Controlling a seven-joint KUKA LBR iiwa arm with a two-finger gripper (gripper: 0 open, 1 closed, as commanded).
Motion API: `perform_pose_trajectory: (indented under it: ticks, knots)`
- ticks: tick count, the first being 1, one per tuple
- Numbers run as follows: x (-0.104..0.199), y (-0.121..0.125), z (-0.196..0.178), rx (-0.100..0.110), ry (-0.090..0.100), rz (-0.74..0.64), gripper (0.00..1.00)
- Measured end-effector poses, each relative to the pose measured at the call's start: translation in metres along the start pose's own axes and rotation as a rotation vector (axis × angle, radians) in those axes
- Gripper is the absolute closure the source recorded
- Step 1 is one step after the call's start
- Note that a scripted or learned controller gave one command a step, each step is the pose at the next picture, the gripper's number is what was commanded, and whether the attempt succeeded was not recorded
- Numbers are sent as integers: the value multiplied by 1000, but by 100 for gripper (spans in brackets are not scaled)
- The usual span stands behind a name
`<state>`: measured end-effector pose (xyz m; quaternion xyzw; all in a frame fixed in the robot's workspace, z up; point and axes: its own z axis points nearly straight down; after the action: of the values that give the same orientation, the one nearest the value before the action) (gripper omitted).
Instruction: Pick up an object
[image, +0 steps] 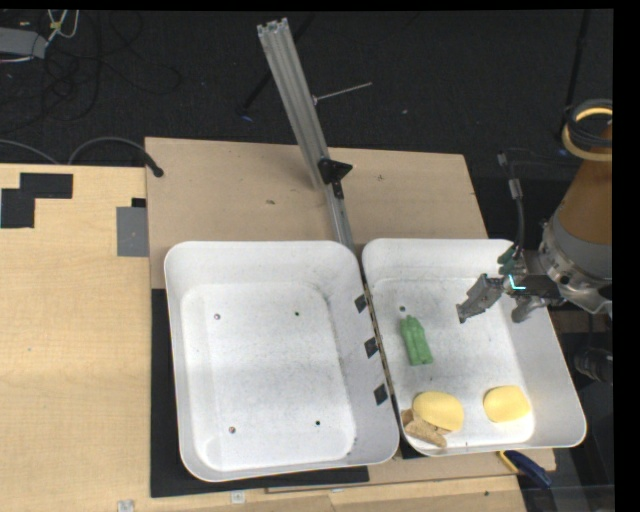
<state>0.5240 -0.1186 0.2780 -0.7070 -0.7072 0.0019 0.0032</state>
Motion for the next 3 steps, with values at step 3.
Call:
perform_pose_trajectory:
  ticks: [3]
  knots:
    - [-3,-6,86,2,0,1,0]
